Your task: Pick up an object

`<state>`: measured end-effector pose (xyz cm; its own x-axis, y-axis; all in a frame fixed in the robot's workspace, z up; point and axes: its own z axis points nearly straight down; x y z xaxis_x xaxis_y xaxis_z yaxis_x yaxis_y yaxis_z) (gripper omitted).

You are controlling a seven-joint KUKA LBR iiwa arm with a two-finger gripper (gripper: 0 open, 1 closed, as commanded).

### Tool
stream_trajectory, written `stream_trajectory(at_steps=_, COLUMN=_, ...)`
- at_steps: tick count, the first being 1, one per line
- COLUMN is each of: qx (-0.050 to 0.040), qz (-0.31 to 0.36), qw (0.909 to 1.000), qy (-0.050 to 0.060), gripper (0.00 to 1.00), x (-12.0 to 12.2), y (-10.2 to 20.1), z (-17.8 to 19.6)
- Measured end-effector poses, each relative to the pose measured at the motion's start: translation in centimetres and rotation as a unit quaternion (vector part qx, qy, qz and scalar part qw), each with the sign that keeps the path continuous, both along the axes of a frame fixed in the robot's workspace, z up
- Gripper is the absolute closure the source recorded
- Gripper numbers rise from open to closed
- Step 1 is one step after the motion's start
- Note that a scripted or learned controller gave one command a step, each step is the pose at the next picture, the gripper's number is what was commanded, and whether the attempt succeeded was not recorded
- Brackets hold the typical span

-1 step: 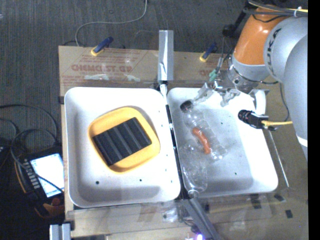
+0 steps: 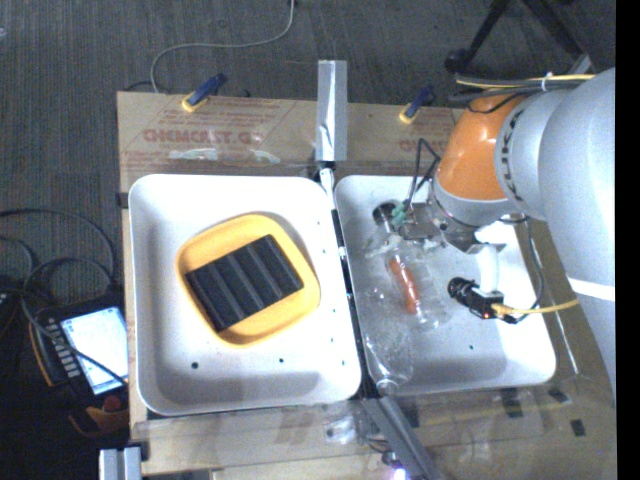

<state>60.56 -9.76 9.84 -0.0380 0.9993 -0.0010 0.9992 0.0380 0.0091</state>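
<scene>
Hovering over the right bin [image 2: 520, 363], the gripper [image 2: 400, 218], grip unreadable, should centre on the orange marker [image 2: 405, 283].

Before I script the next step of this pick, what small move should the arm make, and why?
Probably a short descent toward the clear plastic bottle with the orange insert lying in the right white bin. The gripper sits over that bin's upper left area, just above the bottle's near end, and nothing shows between it and the bottle. The yellow tray with black ribbed pad lies in the left bin, far off.
</scene>
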Motion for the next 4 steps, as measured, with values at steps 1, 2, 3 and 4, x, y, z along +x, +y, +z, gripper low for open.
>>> stream_trajectory(at_steps=1, qx=-0.0032, qz=0.069, qw=0.9976, qy=-0.009, gripper=0.00, x=-0.9, y=-0.4, z=-0.3)
stream_trajectory(at_steps=2, qx=-0.0042, qz=0.106, qw=0.9943, qy=-0.009, gripper=0.00, x=-3.6, y=-0.2, z=-0.3)
stream_trajectory(at_steps=3, qx=-0.0041, qz=0.108, qw=0.9941, qy=-0.009, gripper=0.00, x=-6.9, y=-0.6, z=-0.3)
stream_trajectory(at_steps=4, qx=-0.0029, qz=0.108, qw=0.9941, qy=-0.009, gripper=1.00, x=-6.9, y=-0.6, z=0.6)
